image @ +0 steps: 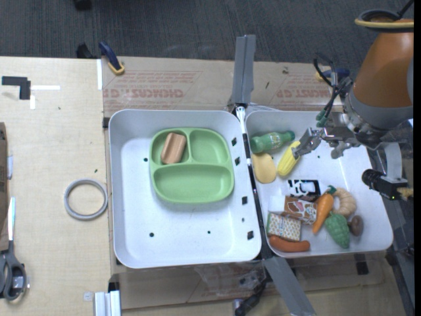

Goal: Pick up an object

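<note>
Red sausage [289, 244] at right bin's [376, 243] front edge; tool [304, 145] beside corn [288, 160]

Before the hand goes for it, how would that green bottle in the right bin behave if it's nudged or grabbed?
The green bottle lies on its side, so a nudge across its length would probably roll it. Its rounded, glossy-looking body may slip between two fingers unless gripped across the middle. It seems to rest against the yellow corn and the bin wall, which might check the roll.

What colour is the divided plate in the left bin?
Light green; the divided plate shows clearly in the camera view, with a tan bread-like piece in one compartment.
</note>
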You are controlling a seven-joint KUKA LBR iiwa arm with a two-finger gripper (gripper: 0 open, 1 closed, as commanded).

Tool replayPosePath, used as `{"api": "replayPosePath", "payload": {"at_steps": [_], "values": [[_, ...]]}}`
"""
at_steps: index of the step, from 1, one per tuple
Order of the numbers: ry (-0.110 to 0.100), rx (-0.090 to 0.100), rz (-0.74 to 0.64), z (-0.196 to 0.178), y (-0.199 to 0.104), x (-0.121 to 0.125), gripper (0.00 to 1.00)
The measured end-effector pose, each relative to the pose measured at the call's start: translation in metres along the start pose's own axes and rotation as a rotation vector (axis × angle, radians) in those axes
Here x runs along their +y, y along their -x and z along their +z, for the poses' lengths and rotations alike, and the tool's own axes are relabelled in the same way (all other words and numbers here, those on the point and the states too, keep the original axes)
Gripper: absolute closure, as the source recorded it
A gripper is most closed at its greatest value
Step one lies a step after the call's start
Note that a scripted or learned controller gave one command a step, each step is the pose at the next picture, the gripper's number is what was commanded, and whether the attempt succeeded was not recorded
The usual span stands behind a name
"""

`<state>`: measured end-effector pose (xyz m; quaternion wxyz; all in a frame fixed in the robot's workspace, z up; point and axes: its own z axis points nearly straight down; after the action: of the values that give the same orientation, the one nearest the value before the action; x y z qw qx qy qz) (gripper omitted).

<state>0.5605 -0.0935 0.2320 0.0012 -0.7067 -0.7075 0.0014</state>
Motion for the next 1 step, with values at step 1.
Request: {"api": "replayPosePath", "payload": {"at_steps": [1], "values": [[0.0,0.0,0.148,0.0414,-0.0256,-0.0091,0.0]]}}
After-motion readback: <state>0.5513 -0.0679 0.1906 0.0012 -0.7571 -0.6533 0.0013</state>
